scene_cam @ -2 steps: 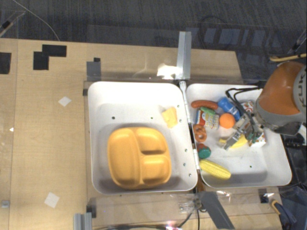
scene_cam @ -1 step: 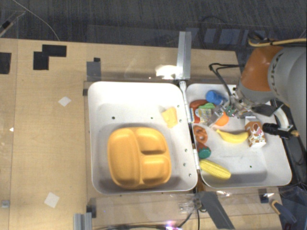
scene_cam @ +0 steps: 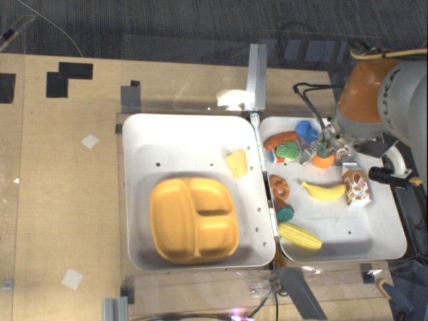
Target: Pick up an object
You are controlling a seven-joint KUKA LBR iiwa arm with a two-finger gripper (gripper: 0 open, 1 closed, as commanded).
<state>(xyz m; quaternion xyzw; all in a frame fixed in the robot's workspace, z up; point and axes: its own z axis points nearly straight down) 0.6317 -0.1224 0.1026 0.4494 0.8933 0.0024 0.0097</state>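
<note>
Camera view: we saw the gripper (scene_cam: 326, 147) low in the right bin (scene_cam: 384, 243) at its 12 o'clock end, over a small orange toy (scene_cam: 324, 160) beside the blue piece (scene_cam: 307, 130). We couldn't tell its finger state. We judged the grasp approach underway; next calls for closing and lifting.

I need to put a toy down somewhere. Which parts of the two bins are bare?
Left white bin: bare along its far side, beyond the yellow divided tray. Right white bin: bare between plastic banana and corn cob. Crowded around the gripper.
</note>
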